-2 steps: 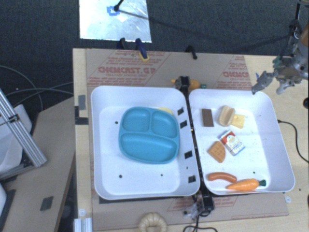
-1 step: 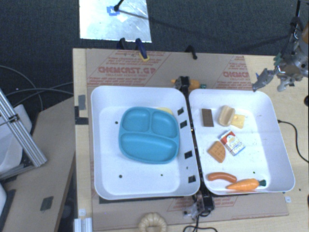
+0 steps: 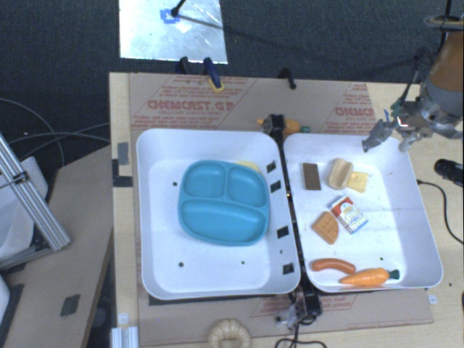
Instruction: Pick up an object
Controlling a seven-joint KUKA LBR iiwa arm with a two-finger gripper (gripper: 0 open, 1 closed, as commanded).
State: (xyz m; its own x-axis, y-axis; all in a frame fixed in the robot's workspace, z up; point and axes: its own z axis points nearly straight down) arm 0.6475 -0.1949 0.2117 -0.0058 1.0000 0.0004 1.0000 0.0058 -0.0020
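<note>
My gripper (image 3: 389, 138) hangs over the far edge of the right bin (image 3: 413, 216), fingers spread apart with nothing between them. Below and left of it, inside that bin, lie a bread roll (image 3: 339, 172), a yellow cheese slice (image 3: 357, 181) and a brown chocolate bar (image 3: 311, 176). Nearer the middle sit a small red and white carton (image 3: 348, 213) and a waffle (image 3: 326, 227). A sausage (image 3: 333, 265) and a carrot (image 3: 368, 275) rest along the near edge.
The left bin (image 3: 156, 194) holds a blue divided plate (image 3: 224, 201) with a pale yellow piece (image 3: 249, 166) behind it. A black divider (image 3: 283, 194) runs between the bins. A reflective sheet (image 3: 172, 20) lies beyond the bench.
</note>
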